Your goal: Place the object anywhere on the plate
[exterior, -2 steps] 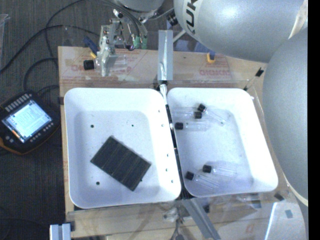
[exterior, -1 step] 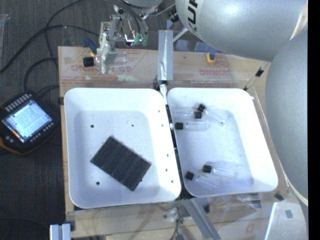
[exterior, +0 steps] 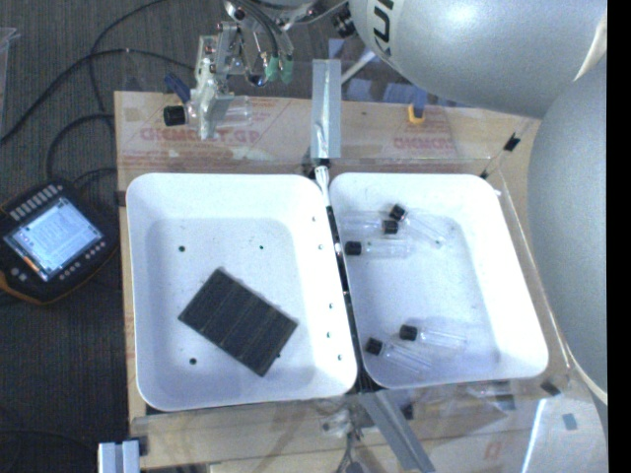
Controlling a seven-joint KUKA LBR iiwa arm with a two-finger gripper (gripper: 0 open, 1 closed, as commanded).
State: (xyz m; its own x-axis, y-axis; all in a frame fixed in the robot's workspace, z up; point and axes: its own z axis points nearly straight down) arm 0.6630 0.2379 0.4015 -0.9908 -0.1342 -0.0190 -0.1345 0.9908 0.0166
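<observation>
Tool [exterior: 235, 77] hangs past the surface's far edge, grip state can't tell. Dark ribbed plate [exterior: 238, 321] in left bin [exterior: 158, 205]; clear black-capped vials [exterior: 394, 247] scattered in right bin [exterior: 493, 215], w/ handheld controller [exterior: 51, 241] off left edge.

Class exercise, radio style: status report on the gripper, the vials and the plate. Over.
Gripper up beyond the bins, over the bench. Five vials loose in right bin, none held. Plate in left bin, bare. Path looks clear.
</observation>
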